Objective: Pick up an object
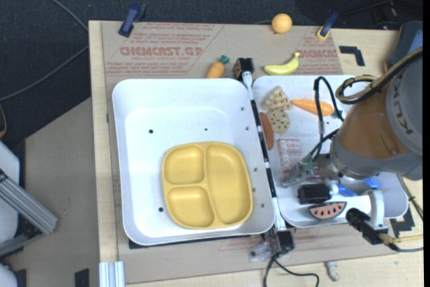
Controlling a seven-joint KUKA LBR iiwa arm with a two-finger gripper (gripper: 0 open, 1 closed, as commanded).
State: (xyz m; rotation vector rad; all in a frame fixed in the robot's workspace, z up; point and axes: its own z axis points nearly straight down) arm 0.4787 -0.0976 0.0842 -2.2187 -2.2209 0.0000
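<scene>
we see a yellow three-compartment plastic plate [207, 183] lying in the left shallow white bin [134, 111]; beyond the bins, on the brown bench [168, 44], lie a yellow toy banana [282, 66] and a small orange ball [282, 23].

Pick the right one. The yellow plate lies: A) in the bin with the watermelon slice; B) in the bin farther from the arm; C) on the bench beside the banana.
B: the yellow plate sits in the bin at the view's left; the watermelon slice is in the other bin.
</scene>
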